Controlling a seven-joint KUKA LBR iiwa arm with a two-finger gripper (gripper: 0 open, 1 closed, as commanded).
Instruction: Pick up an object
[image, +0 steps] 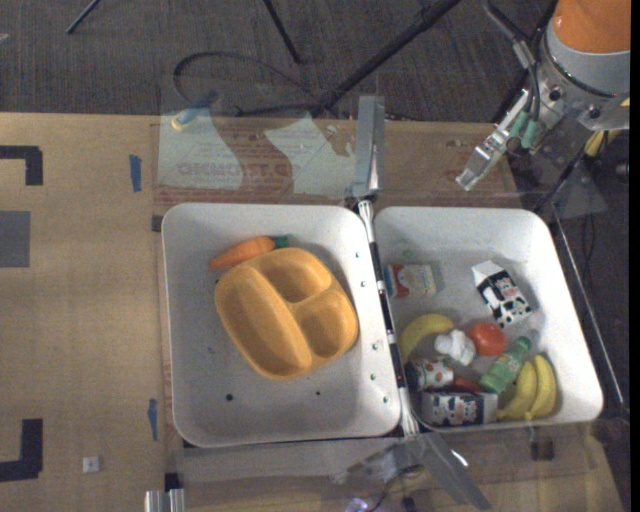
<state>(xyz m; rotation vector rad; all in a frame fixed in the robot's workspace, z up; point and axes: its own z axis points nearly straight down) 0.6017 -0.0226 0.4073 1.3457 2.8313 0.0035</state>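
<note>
Objects crowd the near half of the right bin (560, 250): a cow-print milk carton (502, 296), a small red-and-white carton (414, 279), two bananas (534, 388), a green bottle (505, 367) and another carton (458, 408). Their labels are too blurred to read. The gripper (478, 168) hangs beyond the bin's far rim, holding nothing, its fingers indistinct. In the left bin (190, 330), a carrot (243, 251) touches a yellow divided plate (287, 311), with open floor on the near side.

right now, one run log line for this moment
claw: above right bin's far edge, holding nothing | carrot: beside yellow tray, left bin
</note>
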